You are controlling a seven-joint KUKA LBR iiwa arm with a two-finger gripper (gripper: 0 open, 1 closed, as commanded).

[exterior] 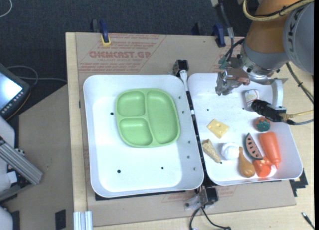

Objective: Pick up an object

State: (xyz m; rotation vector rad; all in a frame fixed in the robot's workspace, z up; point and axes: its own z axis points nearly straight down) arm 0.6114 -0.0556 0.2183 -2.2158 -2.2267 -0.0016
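Note:
My gripper [226,86] hangs over the far left part of the right bin [294,147], open, with nothing between its fingers. Below it on the bin floor lies a yellow cheese wedge [218,128]. Nearer the front are a tan bread piece [211,150], a white round piece [230,151], a brown drumstick [244,164], a watermelon slice [252,146], an orange carrot [270,147] and a small red piece [263,170]. A red and green ball [262,123] and a small white item [250,95] lie to the gripper's right.
The left bin [99,164] holds a green divided plate [148,117]. The two bins' rims meet along a ridge [193,119] just left of the gripper. Bare bin floor lies between the gripper and the cheese.

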